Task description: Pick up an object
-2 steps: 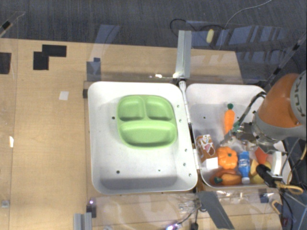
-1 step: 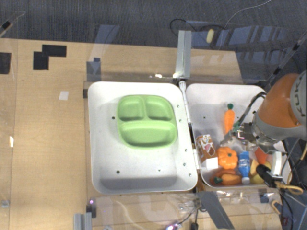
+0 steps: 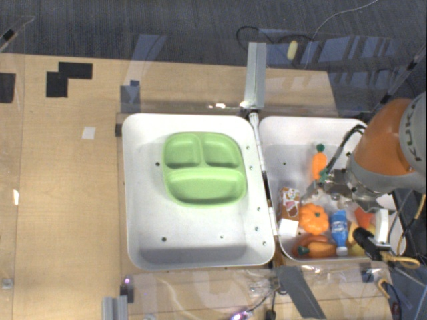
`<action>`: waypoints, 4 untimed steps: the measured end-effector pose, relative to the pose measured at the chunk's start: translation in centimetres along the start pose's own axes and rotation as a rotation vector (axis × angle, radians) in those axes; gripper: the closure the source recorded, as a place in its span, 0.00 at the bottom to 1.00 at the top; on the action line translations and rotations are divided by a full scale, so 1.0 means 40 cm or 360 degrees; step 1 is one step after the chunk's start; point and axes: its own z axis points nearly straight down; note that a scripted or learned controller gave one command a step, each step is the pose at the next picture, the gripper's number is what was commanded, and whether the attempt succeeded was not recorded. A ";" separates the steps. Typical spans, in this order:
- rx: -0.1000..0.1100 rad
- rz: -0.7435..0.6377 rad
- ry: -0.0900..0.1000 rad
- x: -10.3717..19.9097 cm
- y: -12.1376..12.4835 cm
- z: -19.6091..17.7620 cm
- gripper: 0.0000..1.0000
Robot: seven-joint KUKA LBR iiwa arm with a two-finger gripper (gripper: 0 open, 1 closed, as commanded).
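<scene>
Hangs over the right bin (image 3: 280,135), gripper (image 3: 325,187) low among the toys; fingers blurred against clutter, so open or shut cannot be told. Just below it, a round orange pumpkin (image 3: 313,219), no clear long axis. Beside that, a blue bottle (image 3: 339,229), long axis running up-down the view. Farther back, a small carrot (image 3: 319,164), green end pointing away. In the left bin (image 3: 137,199), a green divided plate (image 3: 203,167).

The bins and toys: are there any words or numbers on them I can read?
No words or numbers can be read.
Blue bottle: its white label is too blurred to read.
Small brown packet: its picture and print are too small to read.
Green plate: plain, no writing.
</scene>
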 end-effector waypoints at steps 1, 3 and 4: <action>-0.0013 -0.0190 0.0000 0.071 0.166 0.051 0.00; -0.0003 -0.0276 0.0000 0.231 0.365 -0.192 1.00; -0.0004 -0.0646 -0.0002 0.189 0.361 -0.241 1.00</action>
